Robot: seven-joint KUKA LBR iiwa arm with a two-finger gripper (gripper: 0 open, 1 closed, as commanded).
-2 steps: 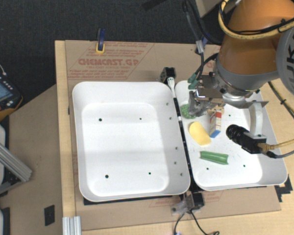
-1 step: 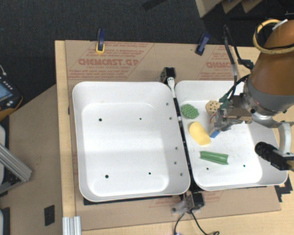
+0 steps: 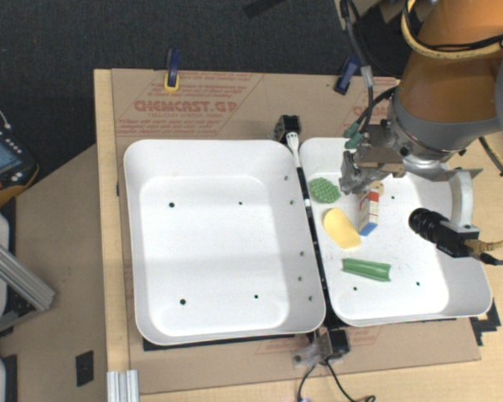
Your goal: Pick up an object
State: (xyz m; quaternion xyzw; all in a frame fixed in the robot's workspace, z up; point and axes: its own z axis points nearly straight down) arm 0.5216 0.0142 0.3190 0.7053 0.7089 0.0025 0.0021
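My gripper [image 3: 353, 182] hangs low over the back part of the right bin [image 3: 419, 304], beside a round green textured disc [image 3: 324, 191] that lies just to its left. A yellow block [image 3: 341, 228] lies in front of the disc. A small box in white, red and blue [image 3: 370, 210] lies just right of the yellow block, close under the gripper. Toward the bin's front rests a green elongated piece [image 3: 366, 269]. I see nothing between the fingers.
The left bin [image 3: 210, 241] adjoins the right one along a black seam. Both stand on a cardboard sheet [image 3: 193, 99] held by clamps at the back. A black cylindrical part [image 3: 436, 229] of the arm juts over the right bin's right side.
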